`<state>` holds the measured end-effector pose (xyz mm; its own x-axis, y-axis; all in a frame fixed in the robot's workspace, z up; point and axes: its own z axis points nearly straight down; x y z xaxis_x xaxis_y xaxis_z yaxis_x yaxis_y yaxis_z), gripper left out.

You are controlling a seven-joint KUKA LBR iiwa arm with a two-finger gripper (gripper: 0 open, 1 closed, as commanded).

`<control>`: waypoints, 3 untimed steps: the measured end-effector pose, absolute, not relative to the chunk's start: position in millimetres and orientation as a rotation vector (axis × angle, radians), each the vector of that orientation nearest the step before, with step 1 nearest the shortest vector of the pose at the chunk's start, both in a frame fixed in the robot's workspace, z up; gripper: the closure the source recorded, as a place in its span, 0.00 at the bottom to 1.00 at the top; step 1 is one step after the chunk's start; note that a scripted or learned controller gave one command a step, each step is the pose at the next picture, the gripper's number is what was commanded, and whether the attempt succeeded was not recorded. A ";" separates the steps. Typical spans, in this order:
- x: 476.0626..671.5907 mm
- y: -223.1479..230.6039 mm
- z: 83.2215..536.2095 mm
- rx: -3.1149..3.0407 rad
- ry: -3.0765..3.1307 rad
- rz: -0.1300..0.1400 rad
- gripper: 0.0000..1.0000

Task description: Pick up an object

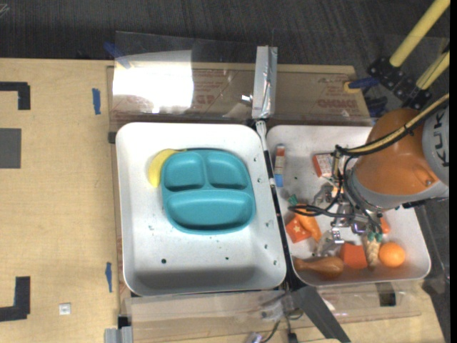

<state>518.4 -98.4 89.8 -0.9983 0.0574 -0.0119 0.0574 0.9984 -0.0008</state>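
Observation:
My gripper is low in the right bin, under the orange wrist band, among cables. Its tip hangs just above a red block and a brown bread-like piece near the bin's front wall. To the gripper's left lies an orange carrot-like piece. Further right, an orange ball rests by the front right corner. At the back of the bin are a red-and-white packet and a small bottle. The arm hides part of the bin's middle.
The left bin holds a teal divided plate with a yellow thing peeking out from under its left rim. A clear plastic wall and a metal post stand behind the bins. Yellow rods cross the top right corner.

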 end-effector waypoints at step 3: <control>628.9 -51.3 227.9 0.170 3.120 0.003 1.00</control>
<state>628.9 -51.3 227.9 -0.9939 0.1088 -0.0164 0.1088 0.9941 0.0028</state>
